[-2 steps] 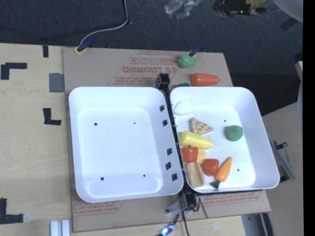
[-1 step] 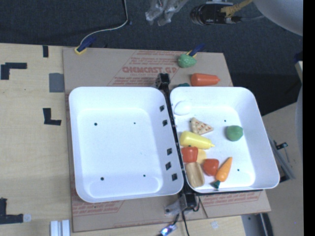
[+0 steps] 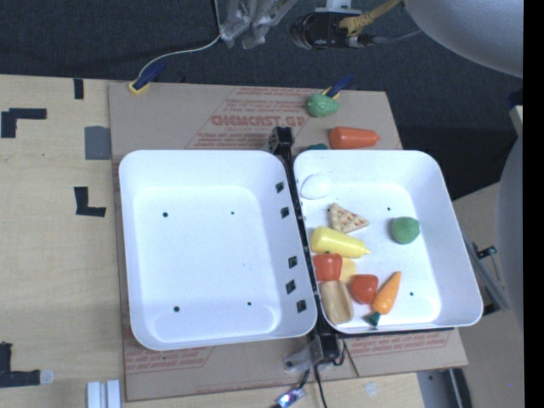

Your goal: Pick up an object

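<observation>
Carrot point(image 3: 387, 293) and other toy foods lie in the right bin point(image 3: 433, 181) at four o'clock, unpicked; my arm point(image 3: 476, 15) at one o'clock, grip state I cannot tell, must next descend onto one.

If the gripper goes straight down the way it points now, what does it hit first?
Likely the dark floor beyond the bench's far edge: the gripper hangs there pointing down. Height is hard to judge, so it could instead land on the cardboard sheet near its far edge.
</observation>
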You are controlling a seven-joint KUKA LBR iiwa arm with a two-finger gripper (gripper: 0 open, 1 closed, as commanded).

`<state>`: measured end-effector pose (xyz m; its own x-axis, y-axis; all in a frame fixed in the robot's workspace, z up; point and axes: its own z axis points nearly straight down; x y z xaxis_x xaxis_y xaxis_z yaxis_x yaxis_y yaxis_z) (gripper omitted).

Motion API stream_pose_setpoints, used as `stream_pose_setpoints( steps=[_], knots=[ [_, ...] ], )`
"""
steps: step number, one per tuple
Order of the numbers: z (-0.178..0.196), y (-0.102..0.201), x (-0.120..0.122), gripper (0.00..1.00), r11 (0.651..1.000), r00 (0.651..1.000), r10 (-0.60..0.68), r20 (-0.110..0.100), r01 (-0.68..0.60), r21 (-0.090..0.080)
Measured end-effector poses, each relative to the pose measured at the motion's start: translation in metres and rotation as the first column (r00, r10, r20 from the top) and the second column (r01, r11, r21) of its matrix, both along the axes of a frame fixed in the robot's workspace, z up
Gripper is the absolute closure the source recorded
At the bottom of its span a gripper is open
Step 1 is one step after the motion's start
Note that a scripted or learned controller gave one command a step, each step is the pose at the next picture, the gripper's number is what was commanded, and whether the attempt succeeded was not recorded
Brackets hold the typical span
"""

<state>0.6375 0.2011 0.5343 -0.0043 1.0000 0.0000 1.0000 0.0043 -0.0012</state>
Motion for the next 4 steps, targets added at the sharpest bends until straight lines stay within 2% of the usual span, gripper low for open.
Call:
stream_pose_setpoints(
  steps=[1, 2, 3, 4],
  knots=[
    [-0.222, 0.033, -0.044, 1.00, 1.000, 1.000, -0.001, -0.017, 0.001, -0.006],
    [-0.087, 0.033, -0.066, 1.00, 1.000, 1.000, 0.000, 0.012, 0.000, 0.006],
    [0.007, 0.032, -0.080, 1.00, 1.000, 1.000, -0.001, 0.011, 0.001, 0.005],
    [-0.203, 0.031, -0.115, 1.00, 1.000, 1.000, -0.004, -0.018, 0.004, -0.009]
  ],
)
